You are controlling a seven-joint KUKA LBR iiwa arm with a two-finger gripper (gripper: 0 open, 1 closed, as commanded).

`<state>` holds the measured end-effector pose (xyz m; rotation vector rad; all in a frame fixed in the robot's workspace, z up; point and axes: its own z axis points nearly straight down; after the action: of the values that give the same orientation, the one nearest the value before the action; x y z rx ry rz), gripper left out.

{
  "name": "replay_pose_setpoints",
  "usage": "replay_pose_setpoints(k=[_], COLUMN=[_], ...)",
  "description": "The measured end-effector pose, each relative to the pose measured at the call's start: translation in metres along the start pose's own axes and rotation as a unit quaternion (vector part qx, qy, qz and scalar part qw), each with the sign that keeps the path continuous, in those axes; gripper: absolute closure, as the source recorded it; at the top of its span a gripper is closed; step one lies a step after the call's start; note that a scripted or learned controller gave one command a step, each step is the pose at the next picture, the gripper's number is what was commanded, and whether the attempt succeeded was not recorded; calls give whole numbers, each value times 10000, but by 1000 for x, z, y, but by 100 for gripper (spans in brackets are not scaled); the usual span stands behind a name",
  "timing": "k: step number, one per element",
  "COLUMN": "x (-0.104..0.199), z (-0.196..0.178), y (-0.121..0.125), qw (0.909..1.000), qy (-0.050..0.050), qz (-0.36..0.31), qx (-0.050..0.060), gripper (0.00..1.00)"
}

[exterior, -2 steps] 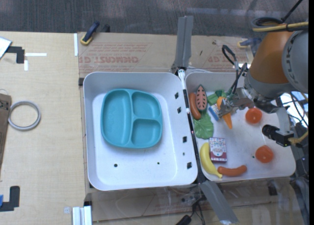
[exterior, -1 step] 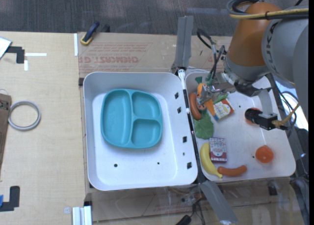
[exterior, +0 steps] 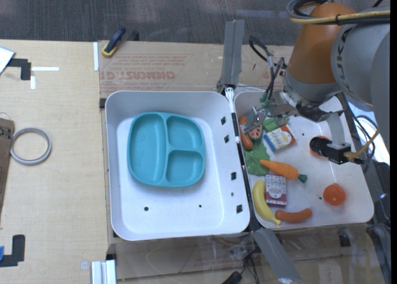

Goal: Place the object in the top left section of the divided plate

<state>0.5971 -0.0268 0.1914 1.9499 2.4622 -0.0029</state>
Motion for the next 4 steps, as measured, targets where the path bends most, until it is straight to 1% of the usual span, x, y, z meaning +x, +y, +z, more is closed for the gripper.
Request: replay_pose_setpoints(k=[1,2,3,4], x=[-1,53,140,166], z=[-9,0,-5,79], y=[0,76,97,104], qw=[10000,9955,9946,9753], qy=[-10,-4,0,-6], qz=[-9,-949,-1036,-2211], qx=[3,-7,-7,-17], gripper=[100,100,100,100])
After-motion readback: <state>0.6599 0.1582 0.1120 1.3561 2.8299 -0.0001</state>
